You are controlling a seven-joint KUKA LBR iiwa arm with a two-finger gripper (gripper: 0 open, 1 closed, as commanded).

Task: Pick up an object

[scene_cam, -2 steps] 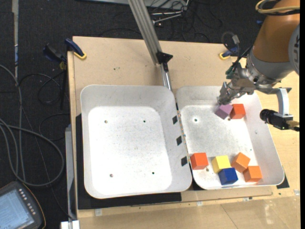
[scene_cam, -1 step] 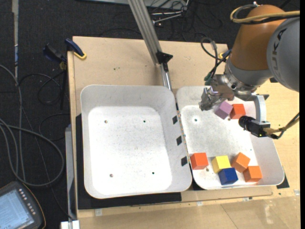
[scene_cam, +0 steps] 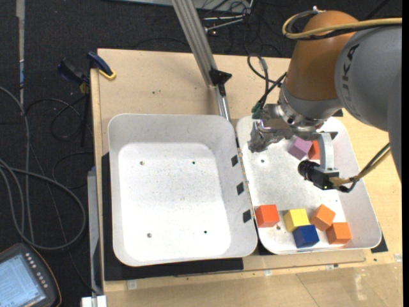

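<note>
**Pincer low in the right bin, blocks out of reach**

Camera view: the pincer [scene_cam: 261, 138] hangs over the right bin [scene_cam: 364, 200]; its spread I cannot tell. A miss looks likely, with bare floor beneath it. The pink block [scene_cam: 298, 148] lies just beside it; the orange block [scene_cam: 267, 215] sits nearer the front.

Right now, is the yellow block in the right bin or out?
In: the yellow block lies on the right bin's floor.
</note>
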